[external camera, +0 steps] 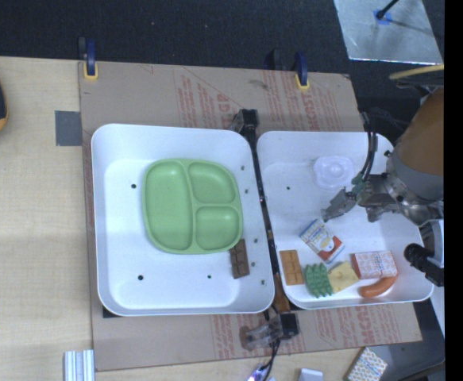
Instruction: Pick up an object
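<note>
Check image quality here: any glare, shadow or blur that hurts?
Camera view: white bins blow out, so the clear lid barely shows; soft shadow under the green plate; gripper slightly soft; small items low-detail.

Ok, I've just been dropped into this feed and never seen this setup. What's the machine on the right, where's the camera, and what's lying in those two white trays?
One camera looks down at a slant on a bench. The grey arm with an orange band reaching in from the right is the robot; its pincer hangs over the right tray, with nothing visibly held. That tray holds a clear lid, a small carton, a waffle, a green block, a cheese wedge, a reddish box and a sausage. The left tray holds a green divided plate and a brown bar beside it.
</note>
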Controlling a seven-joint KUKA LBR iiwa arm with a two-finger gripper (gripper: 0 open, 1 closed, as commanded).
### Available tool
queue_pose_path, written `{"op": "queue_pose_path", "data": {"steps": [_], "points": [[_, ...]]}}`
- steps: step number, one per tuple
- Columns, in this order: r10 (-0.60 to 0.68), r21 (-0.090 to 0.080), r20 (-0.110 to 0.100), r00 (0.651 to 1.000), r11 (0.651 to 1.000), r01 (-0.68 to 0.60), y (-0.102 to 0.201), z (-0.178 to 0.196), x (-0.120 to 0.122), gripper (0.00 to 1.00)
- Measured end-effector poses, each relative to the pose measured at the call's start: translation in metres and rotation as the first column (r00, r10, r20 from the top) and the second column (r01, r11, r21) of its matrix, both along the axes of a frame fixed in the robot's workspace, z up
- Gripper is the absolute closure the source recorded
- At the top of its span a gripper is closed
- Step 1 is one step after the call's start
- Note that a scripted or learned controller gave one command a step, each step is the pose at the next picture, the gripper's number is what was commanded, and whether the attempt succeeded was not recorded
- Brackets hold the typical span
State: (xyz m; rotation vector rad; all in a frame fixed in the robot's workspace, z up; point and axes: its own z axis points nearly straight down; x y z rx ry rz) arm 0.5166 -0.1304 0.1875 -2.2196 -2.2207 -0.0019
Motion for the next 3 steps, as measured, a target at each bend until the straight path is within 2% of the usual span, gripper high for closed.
{"op": "queue_pose_path", "data": {"steps": [1,2,3], "points": [[0.004,0.001,-0.012,1.0,1.0,-0.004,0.006,-0.101,-0.028,0.0],[0.005,-0.002,-0.006,1.0,1.0,-0.005,0.004,-0.086,-0.026,1.0],[0.005,-0.002,-0.006,1.0,1.0,-0.005,0.004,-0.086,-0.026,0.0]]}}
